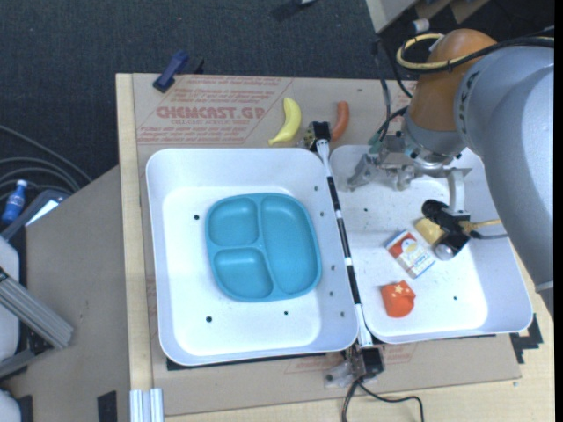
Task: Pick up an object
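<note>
My gripper hangs over the far left part of the right bin, with its grey fingers spread open and nothing between them. A small white and orange box lies in the middle of that bin, in front of the gripper and a little to its right. Nearer the front edge sits a red-orange toy. Neither object touches the gripper.
The left bin holds a blue divided plate. Behind the bins, on the cardboard, lie a yellow banana, an orange-red sausage-shaped toy and a blue object. The arm covers the right bin's far right corner.
</note>
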Tool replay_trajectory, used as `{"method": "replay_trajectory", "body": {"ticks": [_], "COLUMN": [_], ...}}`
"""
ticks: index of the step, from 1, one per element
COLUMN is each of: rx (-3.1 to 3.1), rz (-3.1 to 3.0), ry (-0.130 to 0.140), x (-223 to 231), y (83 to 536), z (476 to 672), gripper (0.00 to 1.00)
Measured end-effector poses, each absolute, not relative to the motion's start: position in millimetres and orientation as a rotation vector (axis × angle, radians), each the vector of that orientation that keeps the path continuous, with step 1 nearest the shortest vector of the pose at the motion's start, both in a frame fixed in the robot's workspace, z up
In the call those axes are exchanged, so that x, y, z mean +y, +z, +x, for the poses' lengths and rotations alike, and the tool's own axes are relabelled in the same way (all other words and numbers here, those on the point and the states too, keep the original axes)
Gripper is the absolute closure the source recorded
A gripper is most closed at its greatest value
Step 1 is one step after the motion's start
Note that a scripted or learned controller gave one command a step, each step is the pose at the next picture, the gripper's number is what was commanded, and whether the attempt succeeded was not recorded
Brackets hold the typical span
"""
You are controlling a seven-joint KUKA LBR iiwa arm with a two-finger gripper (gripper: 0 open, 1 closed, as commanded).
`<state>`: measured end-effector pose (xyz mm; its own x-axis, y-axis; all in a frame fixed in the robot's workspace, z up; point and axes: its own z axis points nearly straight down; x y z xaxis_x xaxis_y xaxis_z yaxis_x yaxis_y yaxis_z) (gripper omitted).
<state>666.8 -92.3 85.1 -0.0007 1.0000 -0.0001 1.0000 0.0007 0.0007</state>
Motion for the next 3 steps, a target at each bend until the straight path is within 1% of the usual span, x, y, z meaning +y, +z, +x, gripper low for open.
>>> {"method": "replay_trajectory", "body": {"ticks": [1, 2, 3], "rx": [2.222, 2.222, 2.223], "rz": [2.224, 2.220, 2.224], "ry": [-0.002, 0.001, -0.002], "x": [-106.5, -94.7, -93.8], "y": [84.4, 85.1, 84.6], "z": [599.3, 666.8, 635.3], "gripper": [0.00, 0.00, 0.00]}}
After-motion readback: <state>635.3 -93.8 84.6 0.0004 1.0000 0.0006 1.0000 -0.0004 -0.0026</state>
